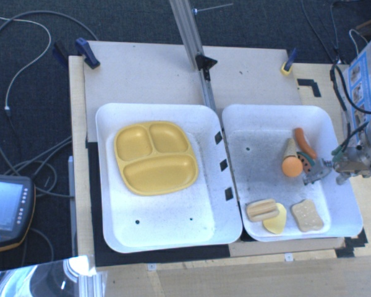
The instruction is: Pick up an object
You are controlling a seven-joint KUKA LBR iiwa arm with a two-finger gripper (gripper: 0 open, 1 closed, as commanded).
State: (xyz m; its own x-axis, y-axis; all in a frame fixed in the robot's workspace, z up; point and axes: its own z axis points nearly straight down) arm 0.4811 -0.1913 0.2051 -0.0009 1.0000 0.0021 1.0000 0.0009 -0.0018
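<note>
The surface [173,73] is one pale board, and it carries two shallow white bins side by side. The left bin [167,228] lies well away from the fingers, on the far side of the divide; the right bin [266,119] is the one the fingers reach into, coming over its right wall. One grey arm enters from the right, ending in a gripper [313,173] whose dark fingers sit low over the right bin's floor, near its right side. Whether the fingers are apart or together cannot be told here, since they read as one dark blurred shape.

In the left bin sits one yellow plate [156,158] with three compartments, well apart from the fingers.

The right bin holds five small things. One orange carrot-like toy [292,164], with a round orange end and a tapered body, lies just beside the fingers, apparently touching their tips on the side away from the arm. One red sausage-shaped piece [304,142] lies just beyond the fingers, toward the back of the bin. Nearer the front edge, below the fingers, are one tan bread slice [307,216], one yellow wedge [275,221] and one pale bun-like roll [261,209]; the roll and wedge touch each other, and the slice lies just beside them.
</note>
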